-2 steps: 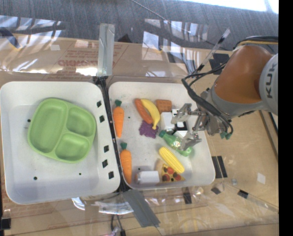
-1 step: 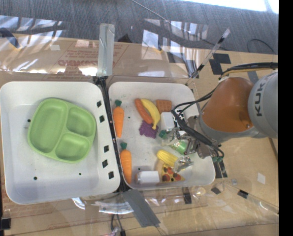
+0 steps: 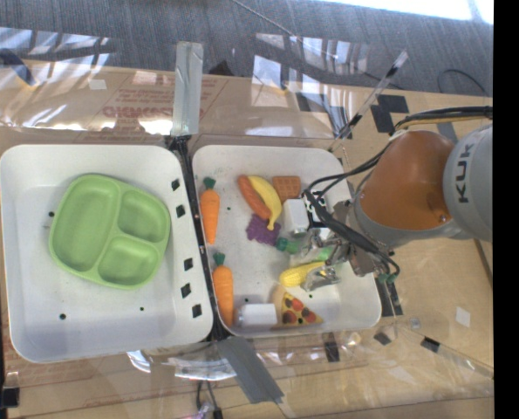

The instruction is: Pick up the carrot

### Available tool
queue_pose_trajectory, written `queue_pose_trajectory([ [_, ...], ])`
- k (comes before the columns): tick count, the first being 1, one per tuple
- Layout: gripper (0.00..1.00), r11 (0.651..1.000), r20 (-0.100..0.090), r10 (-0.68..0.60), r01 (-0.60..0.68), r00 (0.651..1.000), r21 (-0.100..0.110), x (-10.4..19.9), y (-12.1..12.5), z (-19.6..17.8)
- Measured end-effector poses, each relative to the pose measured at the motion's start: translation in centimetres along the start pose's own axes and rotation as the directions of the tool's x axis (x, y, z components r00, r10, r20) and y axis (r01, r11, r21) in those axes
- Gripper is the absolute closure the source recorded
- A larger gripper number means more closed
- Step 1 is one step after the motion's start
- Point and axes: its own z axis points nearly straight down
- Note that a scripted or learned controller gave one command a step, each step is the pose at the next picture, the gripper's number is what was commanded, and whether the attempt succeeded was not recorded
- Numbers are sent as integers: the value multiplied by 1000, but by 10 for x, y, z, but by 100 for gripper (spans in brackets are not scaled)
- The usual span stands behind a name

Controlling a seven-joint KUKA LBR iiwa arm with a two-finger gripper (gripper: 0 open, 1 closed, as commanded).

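My arm [image 3: 416,190] reaches in from the right and hangs over the right bin [image 3: 329,160], orange band up top, cables trailing off the wrist. My gripper [image 3: 322,262] is down low over the right half of that bin, in among the toys, and I cannot tell from here whether it is open or closed; the metal and cabling blur together. Just beside it lies a yellow piece [image 3: 297,275], and a white block [image 3: 295,216] sits just above it. The carrot [image 3: 209,216] lies along the bin's left wall, green top pointing to the far edge, well apart from my gripper. A second carrot [image 3: 223,291] lies below it, also against that left wall, green top toward the first. Between those and me there is a banana [image 3: 269,198] with a red-orange piece [image 3: 251,195] tucked against its left side, a brown cracker [image 3: 286,186] just right of them, and purple grapes [image 3: 260,230] underneath. Along the near wall I see a white box [image 3: 257,314] and a pizza slice [image 3: 296,311] beside it. Over in the left bin [image 3: 23,321] a green plate [image 3: 111,230] with three compartments lies flat.
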Motion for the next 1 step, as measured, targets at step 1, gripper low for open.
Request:
queue_pose_trajectory([
  [1, 100, 997, -3, -72, 72, 997, -2, -5, 40, -58],
])
